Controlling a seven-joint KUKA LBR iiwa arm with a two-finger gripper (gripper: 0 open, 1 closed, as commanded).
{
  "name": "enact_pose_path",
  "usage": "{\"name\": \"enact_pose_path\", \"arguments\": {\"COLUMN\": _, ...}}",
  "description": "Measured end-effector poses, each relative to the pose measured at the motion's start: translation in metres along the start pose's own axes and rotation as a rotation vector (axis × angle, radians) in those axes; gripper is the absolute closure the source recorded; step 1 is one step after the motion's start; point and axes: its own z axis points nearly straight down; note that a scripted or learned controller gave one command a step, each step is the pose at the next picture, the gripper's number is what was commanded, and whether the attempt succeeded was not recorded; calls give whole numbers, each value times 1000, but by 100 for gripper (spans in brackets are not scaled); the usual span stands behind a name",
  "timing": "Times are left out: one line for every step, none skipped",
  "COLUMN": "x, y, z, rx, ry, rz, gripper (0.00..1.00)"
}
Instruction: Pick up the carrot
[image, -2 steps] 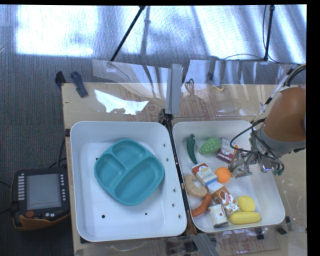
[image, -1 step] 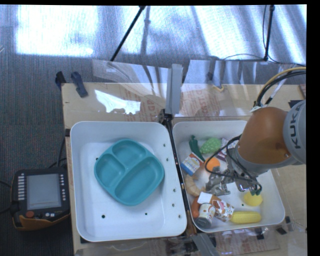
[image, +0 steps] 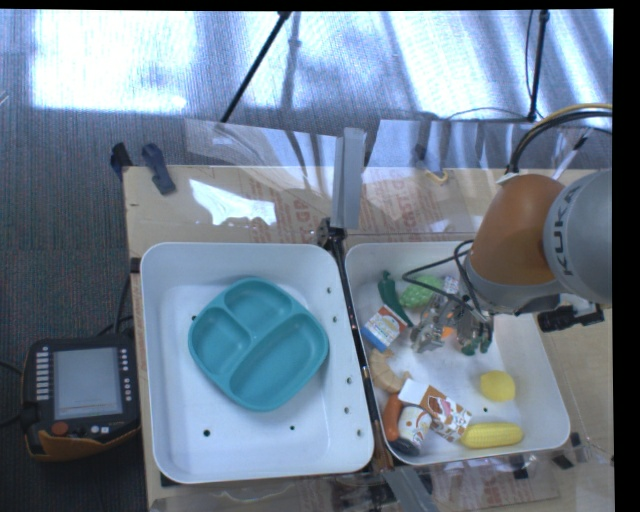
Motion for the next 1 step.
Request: {"name": "enact_pose_path", "arguments": {"x": 0, "y": 3, "z": -10, "rx": -1, "ry": -1, "rz": -6, "gripper": 100}}
